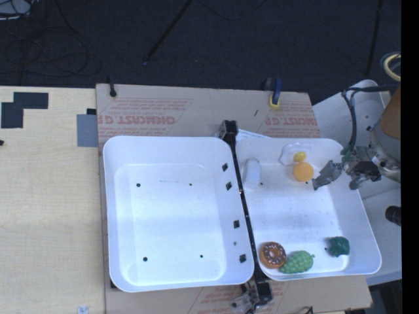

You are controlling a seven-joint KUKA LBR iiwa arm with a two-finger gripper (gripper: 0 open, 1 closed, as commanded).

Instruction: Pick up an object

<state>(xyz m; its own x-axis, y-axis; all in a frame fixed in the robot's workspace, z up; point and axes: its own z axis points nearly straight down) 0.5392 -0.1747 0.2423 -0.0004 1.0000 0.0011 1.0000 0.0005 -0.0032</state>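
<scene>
Camera view: two white bins side by side on cardboard. Left bin (pixel 124 169) on the left of the bench; right bin (pixel 357 224) holds all the objects.

Arm enters from the right edge. Gripper (pixel 344 174) sits over the right bin's upper right rim, fingers pointing left. Fingers are spread apart, one grey finger (pixel 324 175) reaching toward the orange ball, the other (pixel 360 178) back near the rim. Nothing between them.

Orange ball (pixel 302 171) lies in the upper part of the right bin, just left of the fingertip, apart from it or barely so; cannot tell contact. Fried egg (pixel 294 154) lies just above the ball, touching or nearly. White cylinder (pixel 251 171) lies near the divider, upper left of this bin.

Along the lower edge: donut (pixel 272 254), grapes (pixel 298 262) just beside it on the right, green piece (pixel 338 246) further right, apart from the grapes.
</scene>
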